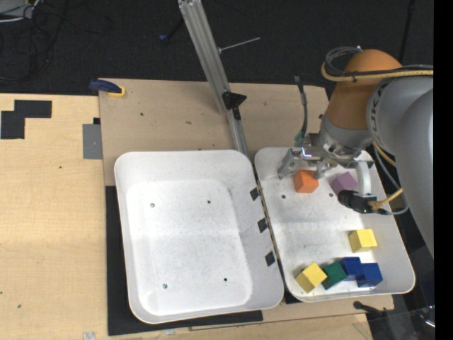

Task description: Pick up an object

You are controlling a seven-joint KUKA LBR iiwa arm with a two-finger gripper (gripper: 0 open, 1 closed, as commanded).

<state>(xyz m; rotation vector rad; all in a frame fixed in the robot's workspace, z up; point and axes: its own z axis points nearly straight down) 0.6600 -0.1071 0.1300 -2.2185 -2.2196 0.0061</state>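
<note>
Partly hidden pincer [306, 167], orange block [306, 182] below

White bins [185, 163], an orange block [306, 182], a purple one [345, 181], two yellow blocks [362, 240], green [333, 273], blue [362, 270], tan bench [49, 190].

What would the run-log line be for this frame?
phase: reaching | pincer: directly above orange block, right bin | purple block beside | grasp: unconfirmed | left bin: not involved

Two shallow white plastic bins [187, 239] look smooth and faintly speckled; the pale wooden tabletop [49, 211] is matt; a ribbed aluminium rail [209, 55] gleams.
</note>
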